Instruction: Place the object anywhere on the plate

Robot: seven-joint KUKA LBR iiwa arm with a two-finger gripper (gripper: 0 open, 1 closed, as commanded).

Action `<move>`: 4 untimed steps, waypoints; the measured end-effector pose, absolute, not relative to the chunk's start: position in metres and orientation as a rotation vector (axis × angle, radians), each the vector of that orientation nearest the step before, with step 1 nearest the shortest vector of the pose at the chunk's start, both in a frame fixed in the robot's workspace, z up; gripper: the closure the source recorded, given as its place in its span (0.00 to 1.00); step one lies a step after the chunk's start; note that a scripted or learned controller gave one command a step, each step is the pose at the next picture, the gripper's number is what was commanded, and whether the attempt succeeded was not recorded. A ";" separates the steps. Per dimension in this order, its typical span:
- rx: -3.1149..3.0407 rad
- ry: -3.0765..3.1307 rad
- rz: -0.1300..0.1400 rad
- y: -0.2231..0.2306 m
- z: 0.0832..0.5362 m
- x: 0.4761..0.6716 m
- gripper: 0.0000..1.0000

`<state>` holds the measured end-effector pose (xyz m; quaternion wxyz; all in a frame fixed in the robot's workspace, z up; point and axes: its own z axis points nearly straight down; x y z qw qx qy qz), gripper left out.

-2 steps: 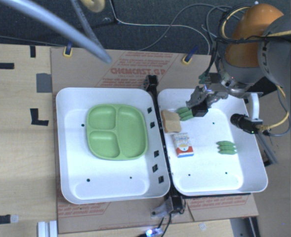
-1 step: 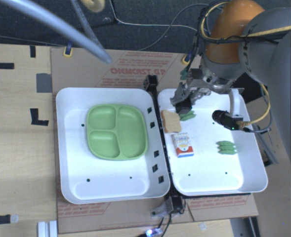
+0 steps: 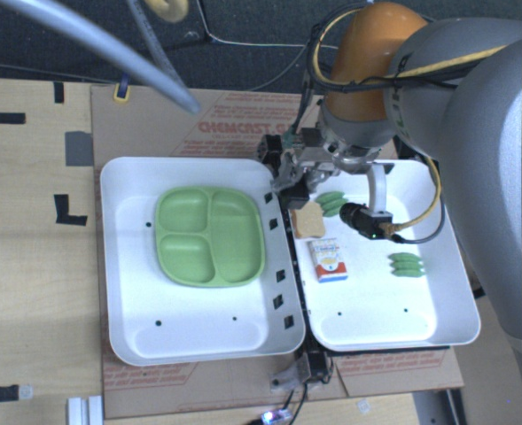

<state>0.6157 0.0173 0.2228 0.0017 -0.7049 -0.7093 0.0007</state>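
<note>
A green divided plate lies in the left bin. In the right bin, near its left wall, a tan toast slice lies flat. Just below it is a small white, red and blue box. One green pea pod lies right of the toast, another further right. My gripper hangs over the divide between the bins, just above the toast's upper edge. Nothing can be seen held in it.
The grey arm with its orange band fills the upper right and hides the right bin's far corner. A black cable with a connector dangles beside the upper pea pod. Cardboard lies under both bins.
</note>
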 end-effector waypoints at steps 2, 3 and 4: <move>-2.213 -2.226 0.003 0.109 0.212 0.612 1.00; -2.213 -2.226 0.001 0.154 0.222 0.606 1.00; -2.217 -2.224 0.003 0.151 0.221 0.606 0.00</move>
